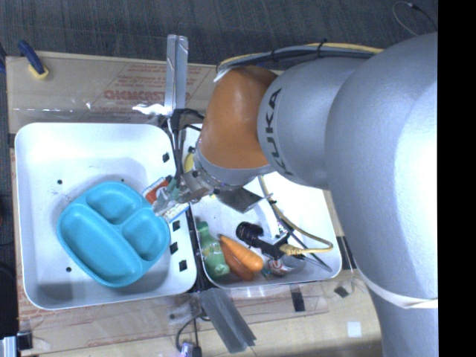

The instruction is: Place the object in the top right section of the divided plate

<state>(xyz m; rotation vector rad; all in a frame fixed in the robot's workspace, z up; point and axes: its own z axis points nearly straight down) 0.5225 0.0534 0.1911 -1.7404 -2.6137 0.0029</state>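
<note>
A blue divided plate [111,233] with three sections lies in the left bin [44,155]. My gripper [172,194] hangs over the left bin's right wall, just off the plate's upper right rim. A small red-orange thing [152,192] shows right at the gripper's tip, beside the plate's top right section [145,233]. The wrist hides how the gripper meets it.
The right bin [327,266] holds an orange carrot [242,257] and a green thing [210,250] near its front left corner. The big grey arm covers most of that bin. A metal post [177,73] stands behind the wall between the bins.
</note>
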